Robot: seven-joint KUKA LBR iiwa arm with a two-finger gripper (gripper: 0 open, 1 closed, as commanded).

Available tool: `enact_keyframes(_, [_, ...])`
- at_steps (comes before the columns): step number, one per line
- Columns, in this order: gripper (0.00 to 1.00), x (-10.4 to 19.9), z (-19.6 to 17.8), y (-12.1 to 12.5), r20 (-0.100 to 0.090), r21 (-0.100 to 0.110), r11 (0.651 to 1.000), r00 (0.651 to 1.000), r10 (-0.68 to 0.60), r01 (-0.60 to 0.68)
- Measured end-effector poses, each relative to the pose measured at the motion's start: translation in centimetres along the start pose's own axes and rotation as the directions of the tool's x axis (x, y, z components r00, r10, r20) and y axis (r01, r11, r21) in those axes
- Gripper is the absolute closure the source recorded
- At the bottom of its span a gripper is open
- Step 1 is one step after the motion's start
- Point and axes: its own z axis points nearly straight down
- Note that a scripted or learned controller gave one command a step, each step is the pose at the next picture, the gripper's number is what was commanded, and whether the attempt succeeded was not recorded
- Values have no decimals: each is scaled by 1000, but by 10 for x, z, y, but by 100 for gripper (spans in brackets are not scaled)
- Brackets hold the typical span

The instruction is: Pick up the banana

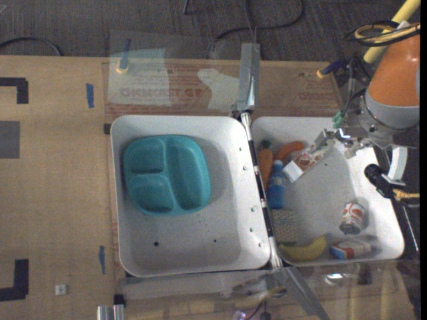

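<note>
Camera view: the curved yellow banana point(305, 249) is seen lying at the near edge of the right-hand shallow white bin point(319, 195), beside a small white-and-red can point(352, 217). The two-finger gripper point(331, 141) is positioned over the bin's far side, well apart from the fruit; its jaw state cannot be told. The pick is judged not yet begun.

One fixed camera looks down at a slant from above on both bins point(180, 129); the arm point(395, 79) enters at 3 o'clock.
</note>
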Motion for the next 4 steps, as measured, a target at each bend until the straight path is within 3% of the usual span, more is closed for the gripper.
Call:
enact_keyframes(1, [0,-4,101,-87,2,-8,995,995,-97,97])
enact_keyframes(2, [0,24,100,-94,14,-10,948,948,-319,319])
enact_keyframes(3, [0,-13,101,-115,6,-8,882,882,-472,472])
enact_keyframes(4, [100,-17,89,-113,15,-14,885,885,-465,465])
